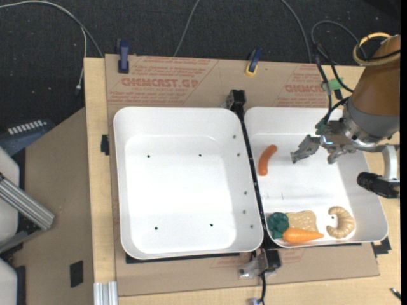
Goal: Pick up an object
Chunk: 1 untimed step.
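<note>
Two shallow white bins are seen side by side on a cardboard-covered bench [191, 81], the left bin [127, 189] beside the right bin [362, 199]. The arm [381, 81] is extended in from the right, and its gripper [320, 150] is held above the right bin with the fingers spread apart and nothing between them. An orange sausage [266, 159] is found just left of the gripper, near the bins' shared edge. Along the right bin's near wall four items are clustered (all close together): a green broccoli piece [277, 222], a pale cracker [301, 219], an orange carrot [302, 236] and a croissant [341, 222].
</note>
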### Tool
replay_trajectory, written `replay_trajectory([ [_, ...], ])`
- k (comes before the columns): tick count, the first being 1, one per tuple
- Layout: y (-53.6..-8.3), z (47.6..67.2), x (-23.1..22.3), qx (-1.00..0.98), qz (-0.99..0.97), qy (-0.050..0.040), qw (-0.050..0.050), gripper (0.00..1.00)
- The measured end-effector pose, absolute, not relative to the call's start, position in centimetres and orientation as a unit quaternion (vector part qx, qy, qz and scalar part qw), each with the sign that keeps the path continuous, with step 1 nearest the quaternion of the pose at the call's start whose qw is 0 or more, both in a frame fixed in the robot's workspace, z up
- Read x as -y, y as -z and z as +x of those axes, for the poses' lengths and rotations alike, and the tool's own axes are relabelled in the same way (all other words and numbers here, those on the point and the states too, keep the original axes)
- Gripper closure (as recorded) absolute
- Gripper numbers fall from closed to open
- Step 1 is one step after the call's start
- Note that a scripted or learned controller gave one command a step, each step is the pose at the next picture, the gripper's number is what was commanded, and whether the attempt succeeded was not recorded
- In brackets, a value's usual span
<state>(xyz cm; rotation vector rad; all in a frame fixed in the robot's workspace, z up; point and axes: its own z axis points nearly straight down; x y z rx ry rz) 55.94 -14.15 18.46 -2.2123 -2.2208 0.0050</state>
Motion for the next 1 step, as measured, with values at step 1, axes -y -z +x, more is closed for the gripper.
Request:
replay_trajectory([
  [1, -9.09, 52.91, 15.92, 0.706, -0.708, -0.0025, 0.004, 0.0],
])
